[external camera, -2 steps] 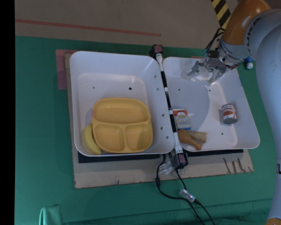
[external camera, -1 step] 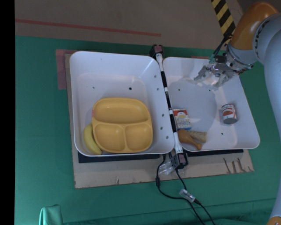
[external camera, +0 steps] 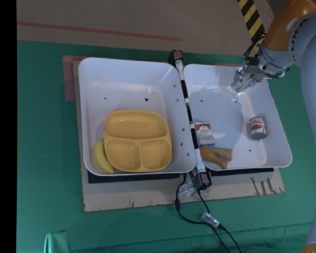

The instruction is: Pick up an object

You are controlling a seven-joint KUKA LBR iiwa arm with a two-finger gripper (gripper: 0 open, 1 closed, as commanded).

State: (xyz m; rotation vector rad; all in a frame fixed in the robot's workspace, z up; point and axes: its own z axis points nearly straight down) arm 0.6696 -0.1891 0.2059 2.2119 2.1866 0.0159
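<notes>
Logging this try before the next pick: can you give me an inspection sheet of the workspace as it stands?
Surface: two shallow white bins side by side on brown cardboard over green cloth.
Job's things: small red-labelled can, red-and-white carton and brown toy in the right bin.
Clutter: yellow divided plastic tray with a yellow banana beside it, left bin.
Grippers: two-finger gripper above the right bin's far side, holding nothing seen.
Cables: black cable at the near edge.
Surroundings: yellow-black hazard tape on the floor.
</notes>
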